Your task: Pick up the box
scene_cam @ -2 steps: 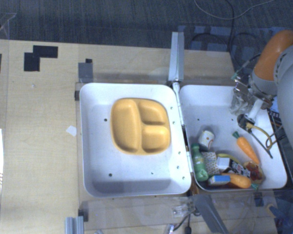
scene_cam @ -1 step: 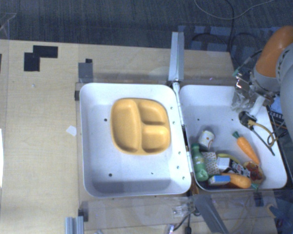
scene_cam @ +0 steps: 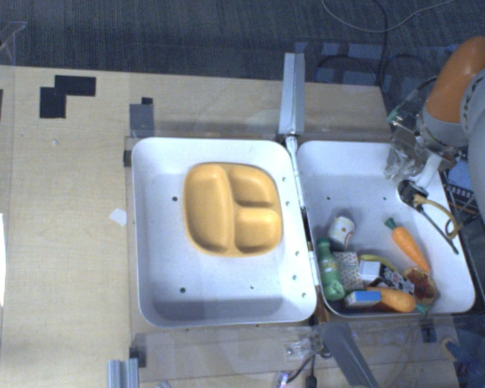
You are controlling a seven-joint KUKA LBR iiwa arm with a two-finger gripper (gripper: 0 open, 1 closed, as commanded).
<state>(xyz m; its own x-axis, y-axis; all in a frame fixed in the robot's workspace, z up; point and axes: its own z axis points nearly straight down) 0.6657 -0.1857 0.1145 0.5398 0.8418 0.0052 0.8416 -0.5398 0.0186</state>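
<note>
Gripper: positioned over the upper right corner of the right bin, at the end of the grey arm with its rounded orange band. The gripper reads as a pale, partly translucent metallic cluster; whether it is released or clenched cannot be told from this angle. Nothing is seen held in it.

Right bin: shallow, white, smooth, with rounded corners. Its upper half is bare. Objects crowd the lower portion. A carrot, tapered and orange with a green stub, lies on a slant near the right wall. A small white cup sits left of centre. A green bottle lies against the left wall.

Box: small, rectangular, with yellow and dark printed faces, lying in the lower clutter just beside a speckled packet, well apart from the gripper. A blue and white tube and an orange rounded item lie below it, close enough to hinder access.

Left bin: same form, holding a yellow moulded tray with three smooth rounded compartments.

Bench: pale wood surface.
</note>
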